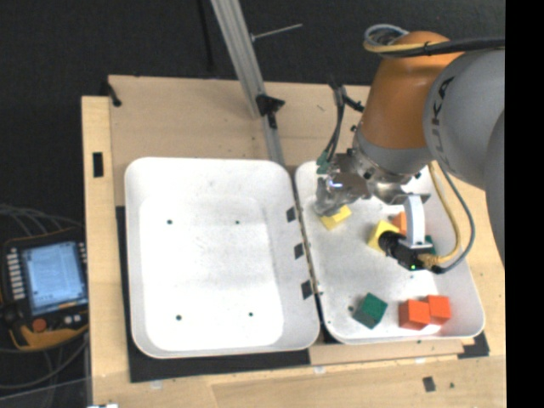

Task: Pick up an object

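Note:
My gripper (329, 195) hangs over the far left part of the right bin (340, 334), under the grey and orange arm. A small yellow block (337, 218) lies right at its lower tip, touching or nearly touching it; I cannot tell whether it is gripped. To the right sit a yellow object (379, 235) and a small orange piece (397, 224), partly hidden by the wrist's cable. A green block (370, 310) and two orange blocks (416, 314) (439, 307) lie along the bin's near edge.
The left bin (136, 228) lies beside the right one, with a ridge (304, 253) between them. A slanted metal pole (242, 49) rises behind the bins. A handheld screen (47, 280) sits off the bench at left.

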### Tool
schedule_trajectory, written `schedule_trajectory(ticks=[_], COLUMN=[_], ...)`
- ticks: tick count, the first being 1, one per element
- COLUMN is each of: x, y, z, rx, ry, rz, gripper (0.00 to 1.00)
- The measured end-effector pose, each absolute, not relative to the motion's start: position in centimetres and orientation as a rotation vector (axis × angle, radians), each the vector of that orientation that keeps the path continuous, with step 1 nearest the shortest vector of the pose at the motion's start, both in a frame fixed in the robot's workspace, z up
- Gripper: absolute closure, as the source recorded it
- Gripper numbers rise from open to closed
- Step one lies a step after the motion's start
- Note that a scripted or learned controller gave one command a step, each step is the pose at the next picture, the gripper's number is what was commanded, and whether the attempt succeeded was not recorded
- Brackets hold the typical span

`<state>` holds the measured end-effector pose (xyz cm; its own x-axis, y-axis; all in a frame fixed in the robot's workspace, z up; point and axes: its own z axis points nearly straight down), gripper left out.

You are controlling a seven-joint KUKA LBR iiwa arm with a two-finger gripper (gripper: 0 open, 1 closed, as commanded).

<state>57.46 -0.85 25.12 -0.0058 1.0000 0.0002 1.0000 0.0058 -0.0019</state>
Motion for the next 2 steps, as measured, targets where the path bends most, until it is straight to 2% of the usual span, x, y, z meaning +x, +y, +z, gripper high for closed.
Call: schedule_trajectory(ticks=[1, 2], x=[58.5, 57.8], y=[3.6, 8.6], z=[24.4, 22.9], rx=[-2.215, -2.214], ry=[-2.229, -2.228], rz=[-0.001, 0.003], gripper=[1.00, 1.00])
